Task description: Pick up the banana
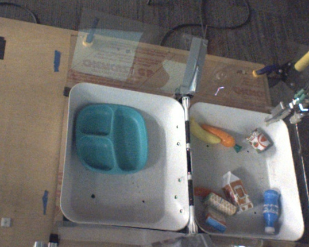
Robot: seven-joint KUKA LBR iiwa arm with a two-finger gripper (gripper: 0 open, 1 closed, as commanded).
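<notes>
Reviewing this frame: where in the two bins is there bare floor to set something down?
Left bin: bare below and right of the teal plate. Right bin: open middle between banana and carton; crowded at its lower left.

We see our hand (pixel 287 112) poised over the right white bin's (pixel 298 189) far corner. Just inward of it a small red-and-white carton (pixel 259 141) lies in the way; beyond that, an orange carrot (pixel 220 135) presses against the yellow banana (pixel 202 133). Bare floor opens between them and the nearer clutter.
</notes>
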